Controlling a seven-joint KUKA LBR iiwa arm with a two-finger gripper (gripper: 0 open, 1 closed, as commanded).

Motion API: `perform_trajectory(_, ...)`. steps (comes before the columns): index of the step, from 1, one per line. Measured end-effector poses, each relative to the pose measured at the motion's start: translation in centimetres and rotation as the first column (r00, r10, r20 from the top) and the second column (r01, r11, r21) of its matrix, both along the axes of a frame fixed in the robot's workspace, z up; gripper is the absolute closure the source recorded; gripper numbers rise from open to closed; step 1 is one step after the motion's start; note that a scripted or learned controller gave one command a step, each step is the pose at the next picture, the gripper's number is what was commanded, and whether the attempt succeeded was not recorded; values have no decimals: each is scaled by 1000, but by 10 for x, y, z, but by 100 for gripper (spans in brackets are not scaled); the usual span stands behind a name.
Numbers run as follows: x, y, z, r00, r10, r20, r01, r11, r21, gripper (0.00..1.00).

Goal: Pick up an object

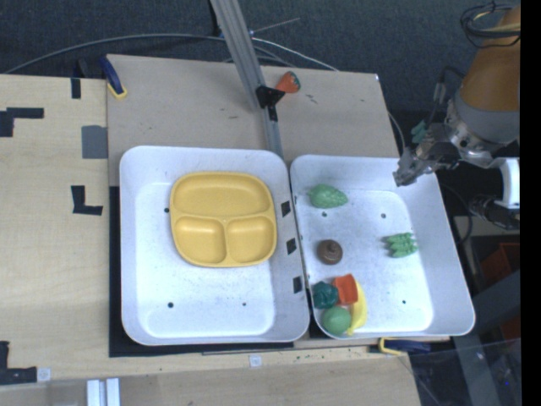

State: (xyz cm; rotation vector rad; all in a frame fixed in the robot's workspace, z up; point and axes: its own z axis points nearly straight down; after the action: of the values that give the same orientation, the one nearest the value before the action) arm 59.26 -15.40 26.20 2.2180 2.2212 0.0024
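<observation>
Arm comes in from the right, orange band visible at the top right corner. The hand (407, 174) sits over the upper right rim of the right bin (448, 252), at the bin's edge, not down among the objects. It's small and dark in this view; can't tell how far it's spread, and nothing is visible in its grip.

Right bin contents, all loose on the bin floor:
- light green lumpy item (327, 197) near the upper left, close to the wall shared with the other bin
- small brown round piece (329, 250) below it, roughly mid-left
- small green leafy item (401, 244) on the right side, alone, the nearest thing to the hand but still well apart from it
- cluster at the lower left corner: dark teal piece (325, 294), orange-red block (346, 289), green ball (336, 319), yellow banana-like piece (358, 309). These touch or overlap; exact stacking not clear.

Left bin (144, 252) holds a yellow divided plate (223, 218) with three compartments, sitting in the upper half of the bin.

Both bins sit side by side on the wooden surface (51, 227). A grey pole (239, 36) runs diagonally down from the top to a black clamp with an orange-red tip (288, 81) just above the gap between the bins. A blue and yellow clip (113, 78) lies near the surface's upper left.
</observation>
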Motion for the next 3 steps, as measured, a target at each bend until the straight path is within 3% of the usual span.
perform_trajectory(2, -3, 101, -15, 1000, 5, -5, -5, 1000, 2, 100)
perform_trajectory(3, 9, 161, -27, 1000, 6, -5, -6, 1000, 2, 100)
